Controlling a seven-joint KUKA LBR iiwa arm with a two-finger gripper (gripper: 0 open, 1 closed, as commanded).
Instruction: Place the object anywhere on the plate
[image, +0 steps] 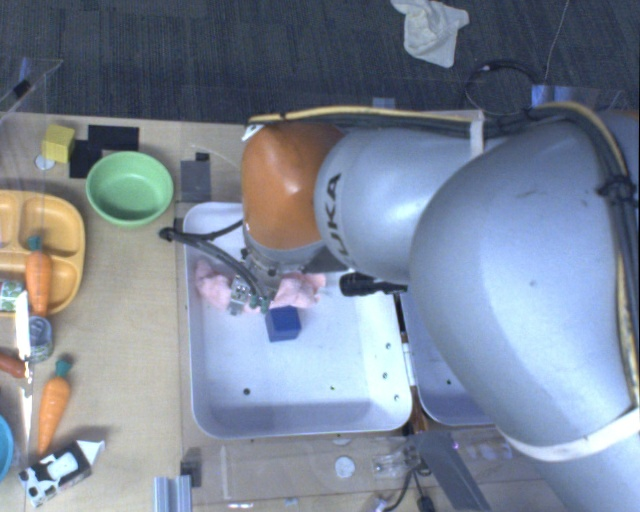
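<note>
Leaning low over the left white bin (300, 400), the grey arm (470, 260) covers most of what I want to see. Its gripper (255, 285) is down near the bin's far edge, just beside a small blue block (284, 323) and a pink soft thing (298, 290), but whether it is released or clenched I cannot tell from here. The blue block lies on the bin floor, toward the far edge and about midway between the side walls. A yellow divided plate (55, 225) sits at the bench's left edge with a carrot (37, 280) on it. I judge that the picking step is in hand; next it must secure the object, lift it over the bin wall and carry it left to the plate.
</note>
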